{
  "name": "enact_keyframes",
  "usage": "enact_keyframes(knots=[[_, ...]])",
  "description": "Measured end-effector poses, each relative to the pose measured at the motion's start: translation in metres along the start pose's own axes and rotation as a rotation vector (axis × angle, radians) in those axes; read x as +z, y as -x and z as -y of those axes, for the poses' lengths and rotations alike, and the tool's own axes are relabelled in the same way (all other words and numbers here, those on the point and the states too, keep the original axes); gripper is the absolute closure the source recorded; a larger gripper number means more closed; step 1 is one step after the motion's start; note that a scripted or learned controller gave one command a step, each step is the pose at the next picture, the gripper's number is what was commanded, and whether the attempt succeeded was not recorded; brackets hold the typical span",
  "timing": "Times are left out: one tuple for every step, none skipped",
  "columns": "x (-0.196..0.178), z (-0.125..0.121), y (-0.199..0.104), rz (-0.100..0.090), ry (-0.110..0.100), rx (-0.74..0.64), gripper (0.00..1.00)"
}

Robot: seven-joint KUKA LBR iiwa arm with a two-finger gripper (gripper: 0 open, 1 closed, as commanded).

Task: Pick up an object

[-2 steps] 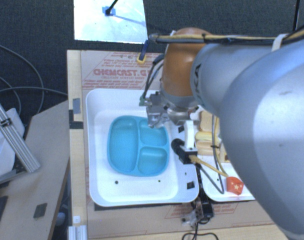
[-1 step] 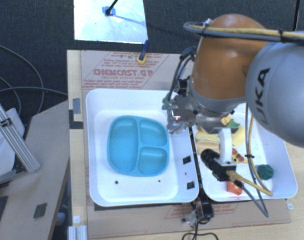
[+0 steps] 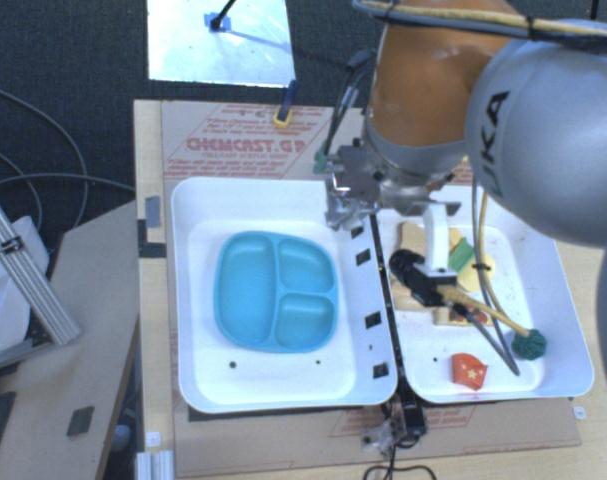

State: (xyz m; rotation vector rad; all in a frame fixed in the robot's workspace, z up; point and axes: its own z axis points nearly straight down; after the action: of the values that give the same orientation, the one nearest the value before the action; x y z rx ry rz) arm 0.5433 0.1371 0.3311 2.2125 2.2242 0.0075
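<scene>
The task is at its start as far as this view shows: nothing is lifted, and no object sits in the gripper (image 3: 349, 206). The gripper hangs over the 1 o'clock corner of the left bin (image 3: 198, 368), close to the top end of the wall shared with the right bin (image 3: 553, 278). Its body is seen from above and partly hidden under the wrist of the arm (image 3: 543, 118), so whether it is spread or pressed together cannot be told.

The things that could be picked lie apart from it. A blue divided plate (image 3: 278, 293) rests flat in the middle of the left bin, toward 7 o'clock from the gripper and not touching it. The small items are all in the right bin: a red piece (image 3: 469, 370) near that bin's 6 o'clock edge, a dark green lump (image 3: 529, 344) at about 4 o'clock, and a cluster of yellow and green pieces (image 3: 475, 258) near the centre, partly covered by the robot's own hardware. A tan piece (image 3: 413, 236) lies near the 10 o'clock side.

What appears to be left is nearly everything: choosing a target, coming down on it, closing, and raising it clear. From where the gripper hangs, the plate's rim looks the closest candidate, though a flat plate seems a poor grip.
</scene>
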Motion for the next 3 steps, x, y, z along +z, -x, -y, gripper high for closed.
enact_keyframes(knots=[[0.012,0.008,0.036,0.001,-0.006,0.008,1.00],[0.126,0.057,0.014,0.001,-0.020,0.003,1.00],[0.120,0.058,0.116,0.004,-0.005,0.014,1.00]])
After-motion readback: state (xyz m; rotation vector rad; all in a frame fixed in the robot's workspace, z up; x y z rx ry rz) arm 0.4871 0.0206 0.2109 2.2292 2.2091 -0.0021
